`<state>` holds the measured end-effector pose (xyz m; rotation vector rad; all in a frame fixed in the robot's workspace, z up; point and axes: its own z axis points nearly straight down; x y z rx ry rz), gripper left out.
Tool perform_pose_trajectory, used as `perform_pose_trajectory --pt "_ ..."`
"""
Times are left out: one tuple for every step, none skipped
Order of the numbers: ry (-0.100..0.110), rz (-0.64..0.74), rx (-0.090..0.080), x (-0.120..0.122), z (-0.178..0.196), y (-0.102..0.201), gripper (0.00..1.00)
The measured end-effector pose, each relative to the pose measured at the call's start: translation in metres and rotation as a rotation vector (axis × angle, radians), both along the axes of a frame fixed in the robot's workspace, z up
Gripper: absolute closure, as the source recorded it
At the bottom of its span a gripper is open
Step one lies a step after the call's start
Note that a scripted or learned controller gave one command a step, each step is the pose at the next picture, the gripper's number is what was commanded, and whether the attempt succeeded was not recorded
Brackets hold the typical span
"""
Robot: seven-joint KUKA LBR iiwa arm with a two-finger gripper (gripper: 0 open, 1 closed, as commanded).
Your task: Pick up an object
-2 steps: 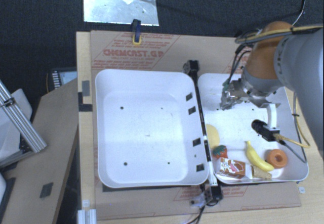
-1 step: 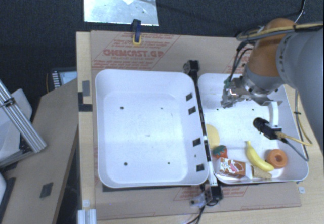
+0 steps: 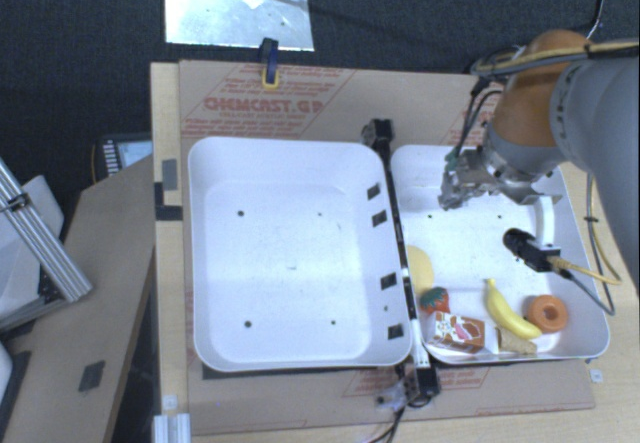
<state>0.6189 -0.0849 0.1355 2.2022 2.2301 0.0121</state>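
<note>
Seemingly nothing was lifted yet: the claw [image 3: 455, 189], its state impossible to tell, hung well apart from the banana [image 3: 505, 309]

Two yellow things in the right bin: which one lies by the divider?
The rounded yellow piece; the banana lies further right, beside the orange ring.

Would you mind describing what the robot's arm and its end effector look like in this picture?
The arm is thick, rounded and smooth grey, with a glossy orange band above the wrist. Thin dark cables loop beside that band. The end effector is a small, angular piece of grey metal, much slimmer than the arm that carries it. No markings are legible on any of it.
</note>
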Motion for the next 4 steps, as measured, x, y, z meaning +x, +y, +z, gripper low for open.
perform_pose_trajectory --pt "-0.003 0.002 0.0 0.001 0.011 0.0 1.0" --pt "0.007 -0.006 -0.001 0.031 -0.053 0.001 1.0" --pt "0.004 -0.003 0.002 -0.021 0.055 0.062 1.0" --pt "0.006 -0.005 0.0 -0.02 0.06 0.058 1.0"
